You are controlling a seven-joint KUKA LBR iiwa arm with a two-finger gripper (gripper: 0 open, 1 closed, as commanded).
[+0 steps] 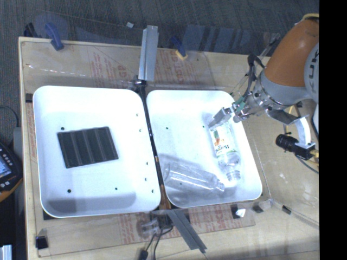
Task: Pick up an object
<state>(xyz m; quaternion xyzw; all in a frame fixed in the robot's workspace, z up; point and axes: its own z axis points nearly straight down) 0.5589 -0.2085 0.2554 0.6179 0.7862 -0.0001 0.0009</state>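
Hovering over the right bin [162, 145], the tool [221, 117] sits just above a labelled bottle's [224, 145] far end; I cannot tell its grip. A clear bottle [191, 176] lies nearer.

A robot lab: wooden bench [162, 64] with clamped white bins [87, 205], cabling, grey carpet floor.

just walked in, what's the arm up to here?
The arm is reaching in from the right, with its gripper low over the right bin, at the top end of a labelled plastic bottle. A second, clear bottle lies nearer the bin's front edge. The left bin has a dark ribbed mat. Nothing looks lifted yet.
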